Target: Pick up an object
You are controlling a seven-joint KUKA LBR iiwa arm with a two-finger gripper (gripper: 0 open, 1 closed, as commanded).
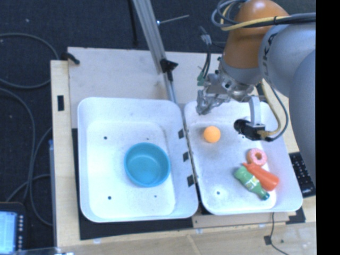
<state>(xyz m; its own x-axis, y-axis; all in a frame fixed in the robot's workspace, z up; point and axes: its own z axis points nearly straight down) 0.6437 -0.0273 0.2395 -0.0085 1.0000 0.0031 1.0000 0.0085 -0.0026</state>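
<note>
In the right bin point(223, 203), nearest you, lie one green bottle point(251, 181), one orange carrot-shaped toy point(264, 177) and one pink ring point(257, 156), bunched together. Further up sits one orange ball point(212, 134), alone on bare floor — your easiest pick. The left bin point(95, 195) holds one blue bowl point(146, 164). At the far rim hovers the gripper point(203, 108), nothing between its fingers; whether the jaws are apart you can't tell. Centre over the ball before descending.

Orange ball point(212, 134), pink ring point(257, 156), orange carrot point(262, 176), green bottle point(252, 182) in right bin point(223, 206); blue bowl point(147, 164) in left bin point(95, 206).
</note>
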